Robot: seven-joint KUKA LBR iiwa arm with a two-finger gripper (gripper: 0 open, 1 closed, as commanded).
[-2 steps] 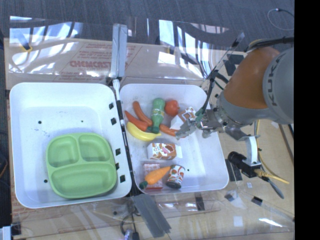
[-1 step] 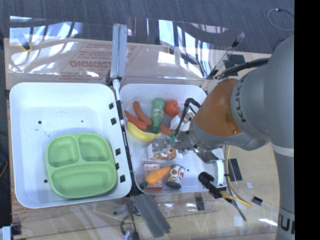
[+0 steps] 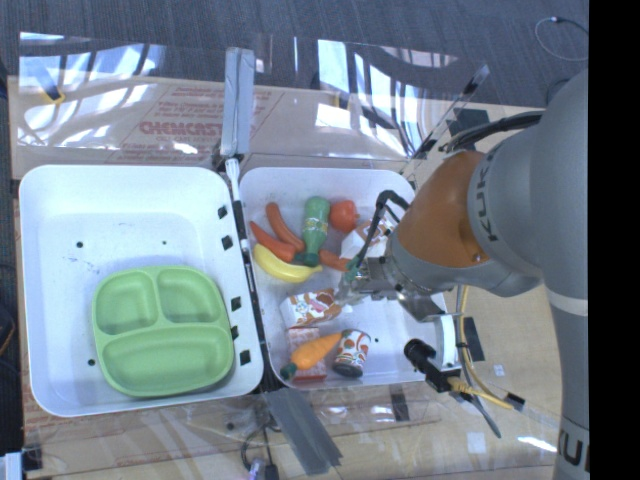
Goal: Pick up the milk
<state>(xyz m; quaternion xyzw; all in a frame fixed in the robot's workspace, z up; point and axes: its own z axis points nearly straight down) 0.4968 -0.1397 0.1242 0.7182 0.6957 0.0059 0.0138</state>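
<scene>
A small white milk carton [image 3: 312, 309] with red-orange print lies in the right bin [image 3: 262, 193], just left of the fingers [image 3: 352, 286]; whether they are open cannot be told.

Arm [image 3: 545, 198]: grey, smooth rounded casing, bulky, with dark raised letters on the shell just behind the orange band.
Band [image 3: 445, 218]: glossy orange, wide and domed, directly above the hand.
Hand [image 3: 362, 273]: small, pale metallic parts below the band, blurred; a black bracket rises beside it.
Cables [image 3: 470, 128]: thin black lines run along the casing above the band.
</scene>
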